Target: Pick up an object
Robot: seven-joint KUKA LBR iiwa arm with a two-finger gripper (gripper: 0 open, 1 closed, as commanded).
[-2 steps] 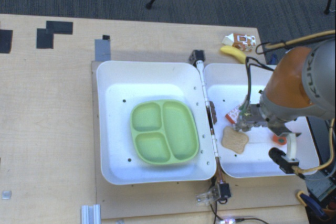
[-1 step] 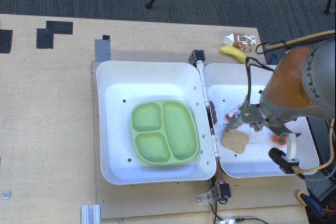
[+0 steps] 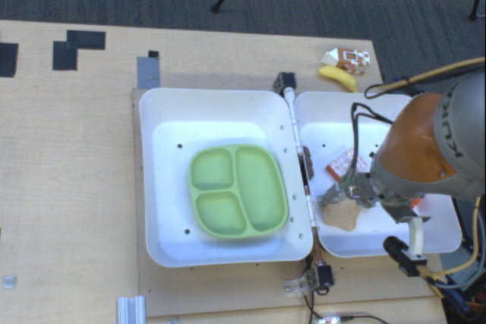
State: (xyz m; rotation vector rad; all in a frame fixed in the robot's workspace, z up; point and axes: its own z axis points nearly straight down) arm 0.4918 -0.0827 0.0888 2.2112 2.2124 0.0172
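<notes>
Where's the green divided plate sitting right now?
The green three-compartment plastic plate lies in the left white bin, toward its right-hand wall, across the divider from the gripper in the right bin.

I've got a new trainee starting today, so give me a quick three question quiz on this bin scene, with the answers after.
1. True or false: the green three-compartment plastic tray lies in the left white bin.
2. Which item lies on the bench beyond the right white bin? A) yellow banana-shaped toy B) blue cup C) metal spoon
3. Fill in: the grey arm's gripper is low over a tan, rounded lump in the ____ bin.

Key:
1. True.
2. A, the yellow banana-shaped toy, next to a small white and orange carton.
3. Right; a red and white packet lies there too.
</notes>
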